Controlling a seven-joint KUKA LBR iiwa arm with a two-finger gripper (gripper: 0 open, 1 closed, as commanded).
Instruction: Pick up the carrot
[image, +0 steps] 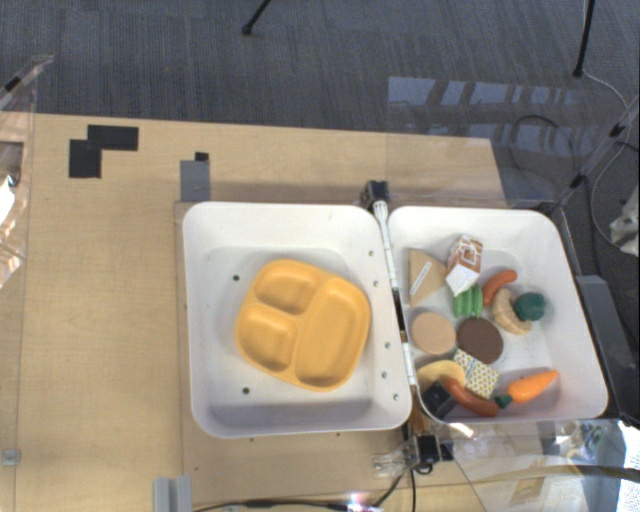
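Two white bins sit side by side on your bench (100, 350). Start with the left bin (210, 400): it holds a yellow divided plate (303, 325) at its center. Move to the right bin (555, 240), which holds a cluster of toy foods. Locate the carrot (533, 384) at 5 o'clock in that bin, just beside a red sausage (472, 398) at 6 o'clock. You cannot tell the hand's state.
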